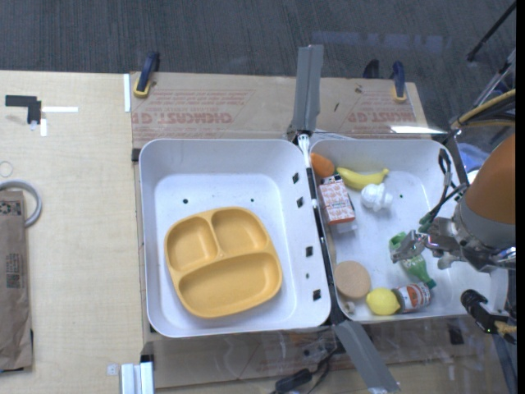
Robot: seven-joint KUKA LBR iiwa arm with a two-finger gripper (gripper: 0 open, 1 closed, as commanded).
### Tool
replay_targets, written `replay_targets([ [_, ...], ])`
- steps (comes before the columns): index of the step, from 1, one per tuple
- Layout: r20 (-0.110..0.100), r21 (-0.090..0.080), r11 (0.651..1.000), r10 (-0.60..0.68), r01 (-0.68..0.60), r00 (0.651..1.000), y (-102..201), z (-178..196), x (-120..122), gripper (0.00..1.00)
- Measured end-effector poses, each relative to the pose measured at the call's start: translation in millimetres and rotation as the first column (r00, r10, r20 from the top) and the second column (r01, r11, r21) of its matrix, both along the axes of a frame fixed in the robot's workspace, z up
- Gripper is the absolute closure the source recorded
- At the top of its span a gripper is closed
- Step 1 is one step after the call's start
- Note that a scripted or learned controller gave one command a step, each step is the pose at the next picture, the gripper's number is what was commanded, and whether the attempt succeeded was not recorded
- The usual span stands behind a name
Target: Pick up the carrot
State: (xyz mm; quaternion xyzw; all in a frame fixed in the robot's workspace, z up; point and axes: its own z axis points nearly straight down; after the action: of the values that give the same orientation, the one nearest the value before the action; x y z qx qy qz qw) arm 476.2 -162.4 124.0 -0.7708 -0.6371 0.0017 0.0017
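The carrot (pixel 322 164) is a small orange piece in the far left corner of the right bin (pixel 414 150), close to the divider. My gripper (pixel 422 243) hangs low over the right side of that bin, right above a green item (pixel 413 264). It is well away from the carrot, which lies to its upper left. The grey arm with its orange band (pixel 499 185) comes in from the right edge.
In the right bin lie a banana (pixel 362 176), a white object (pixel 374 196), a red carton (pixel 336 201), a tan disc (pixel 353 278), a lemon (pixel 381 301) and a small bottle (pixel 413 296). A yellow divided plate (pixel 223 260) sits in the left bin (pixel 156 220).
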Motion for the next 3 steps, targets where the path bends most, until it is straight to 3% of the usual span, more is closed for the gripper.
replay_targets([
  [1,0.000,0.000,0.999,0.032,-0.032,0.999,63.9,-33.9,0.0,0.00],
  [2,0.003,-0.002,0.991,0.137,-0.137,0.991,10.6,80.8,1.2,0.00],
  [3,0.004,-0.003,0.960,0.281,-0.281,0.960,-34.5,176.5,97.5,0.00],
])
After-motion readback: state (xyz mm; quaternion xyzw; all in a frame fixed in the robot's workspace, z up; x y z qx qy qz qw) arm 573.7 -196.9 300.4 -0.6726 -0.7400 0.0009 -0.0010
